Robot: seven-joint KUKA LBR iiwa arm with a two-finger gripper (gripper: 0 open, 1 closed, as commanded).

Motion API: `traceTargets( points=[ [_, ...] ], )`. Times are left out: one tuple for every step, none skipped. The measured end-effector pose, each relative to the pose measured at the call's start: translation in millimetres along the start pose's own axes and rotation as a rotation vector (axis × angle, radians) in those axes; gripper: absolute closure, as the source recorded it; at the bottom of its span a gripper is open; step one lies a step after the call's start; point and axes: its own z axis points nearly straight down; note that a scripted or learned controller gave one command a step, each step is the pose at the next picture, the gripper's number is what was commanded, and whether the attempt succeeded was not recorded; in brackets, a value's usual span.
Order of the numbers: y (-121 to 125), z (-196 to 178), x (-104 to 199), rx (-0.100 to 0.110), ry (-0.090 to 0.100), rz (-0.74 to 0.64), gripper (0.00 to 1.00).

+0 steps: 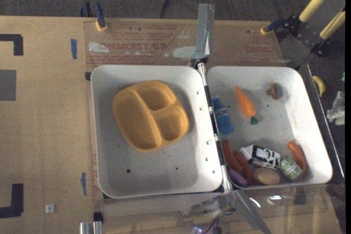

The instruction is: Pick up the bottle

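From my end, blue bottle (222, 115) lies against the right bin's (307, 118) left wall, near a carrot (245, 102) — gripper state, can't tell.

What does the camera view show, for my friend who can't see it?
A small blue bottle lies in the right white bin against its left wall, near a toy carrot and other small toys. The left white bin holds a yellow divided plate.
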Motion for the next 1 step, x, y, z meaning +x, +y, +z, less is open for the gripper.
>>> traceTargets(
  points=[
    [1.4, -67.4, -2.6, -0.001, 0.000, -0.058, 1.00]
  ],
)
